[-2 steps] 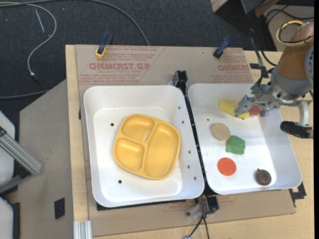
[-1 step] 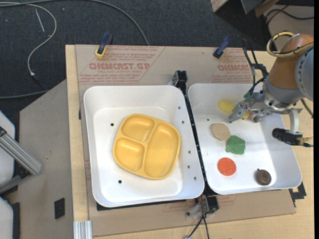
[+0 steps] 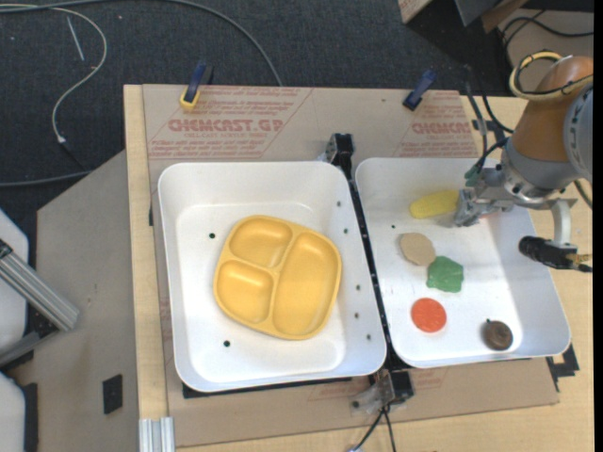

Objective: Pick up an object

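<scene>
Yellow plastic marks the thing nearest the jaws (image 3: 468,207): we see a banana-shaped piece (image 3: 433,204) lying in the right bin (image 3: 528,295), its right end touching or slipping behind them, and we cannot tell whether they are released or clenched, because the wrist above covers their tips. The arm (image 3: 546,130) is cut off at the right, its orange band partly out of view. Below and to the left of the jaws lie a tan, flat piece (image 3: 416,248) and just beside it a green lump (image 3: 446,275); farther below sit a red disc (image 3: 429,315) and, off toward the bin's lower right corner, a small brown object (image 3: 497,333) too small for us to name. Well to the left of the jaws, the left bin (image 3: 184,205) holds a yellow divided plate (image 3: 278,276). Both bins rest on a cardboard-covered table (image 3: 273,121) with red lettering we read only in part, held by two blue clamps (image 3: 195,84) at its far edge. Beyond lies dark carpet (image 3: 283,17) with a loose grey cable (image 3: 85,26).
</scene>
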You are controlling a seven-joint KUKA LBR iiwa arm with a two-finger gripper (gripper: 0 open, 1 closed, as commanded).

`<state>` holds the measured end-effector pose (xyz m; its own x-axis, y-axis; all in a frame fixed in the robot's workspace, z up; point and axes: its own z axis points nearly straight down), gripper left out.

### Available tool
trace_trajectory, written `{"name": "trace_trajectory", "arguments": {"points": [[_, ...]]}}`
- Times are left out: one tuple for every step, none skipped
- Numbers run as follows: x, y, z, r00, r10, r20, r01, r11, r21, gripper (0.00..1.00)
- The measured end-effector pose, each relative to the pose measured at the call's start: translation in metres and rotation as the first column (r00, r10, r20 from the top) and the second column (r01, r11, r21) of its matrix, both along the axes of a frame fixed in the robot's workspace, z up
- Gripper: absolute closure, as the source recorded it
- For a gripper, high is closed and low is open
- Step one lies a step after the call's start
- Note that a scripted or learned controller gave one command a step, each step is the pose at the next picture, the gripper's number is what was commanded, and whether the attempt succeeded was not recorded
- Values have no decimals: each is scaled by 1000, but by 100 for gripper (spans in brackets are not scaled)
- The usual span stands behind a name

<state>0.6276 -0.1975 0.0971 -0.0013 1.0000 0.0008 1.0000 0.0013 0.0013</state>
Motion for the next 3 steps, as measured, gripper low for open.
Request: {"name": "trace_trajectory", "arguments": {"points": [[0, 7, 46, 1000, 0, 3, 0, 1000, -2, 100], [-5, 15, 101, 1000, 0, 5, 0, 1000, -2, 100], [-2, 22, 148, 1000, 1, 5, -1, 1000, -2, 100]]}}
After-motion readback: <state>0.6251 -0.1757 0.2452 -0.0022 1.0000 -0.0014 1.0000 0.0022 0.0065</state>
